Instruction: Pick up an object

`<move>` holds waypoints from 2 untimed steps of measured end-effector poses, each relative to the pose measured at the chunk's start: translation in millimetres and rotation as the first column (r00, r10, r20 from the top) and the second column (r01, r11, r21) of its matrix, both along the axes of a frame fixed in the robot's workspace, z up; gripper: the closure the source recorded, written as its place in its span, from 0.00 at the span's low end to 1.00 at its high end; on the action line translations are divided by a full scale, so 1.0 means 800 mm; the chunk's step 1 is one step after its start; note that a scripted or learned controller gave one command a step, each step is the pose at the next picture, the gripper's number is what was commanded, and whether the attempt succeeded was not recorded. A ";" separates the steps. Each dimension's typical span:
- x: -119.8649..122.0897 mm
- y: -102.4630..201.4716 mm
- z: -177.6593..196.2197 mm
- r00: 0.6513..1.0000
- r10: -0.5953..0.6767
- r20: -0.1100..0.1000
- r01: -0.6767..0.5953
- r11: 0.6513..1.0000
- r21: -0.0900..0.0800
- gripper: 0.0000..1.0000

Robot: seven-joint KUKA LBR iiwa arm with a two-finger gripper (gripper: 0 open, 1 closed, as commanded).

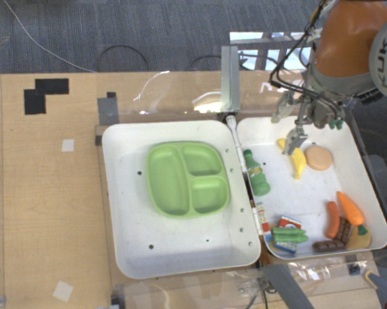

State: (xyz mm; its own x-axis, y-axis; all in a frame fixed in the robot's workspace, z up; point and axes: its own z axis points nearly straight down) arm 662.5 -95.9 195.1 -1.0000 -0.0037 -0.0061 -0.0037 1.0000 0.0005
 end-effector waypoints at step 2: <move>0.016 -0.021 -0.113 1.000 0.025 0.018 -0.025 1.000 -0.004 1.00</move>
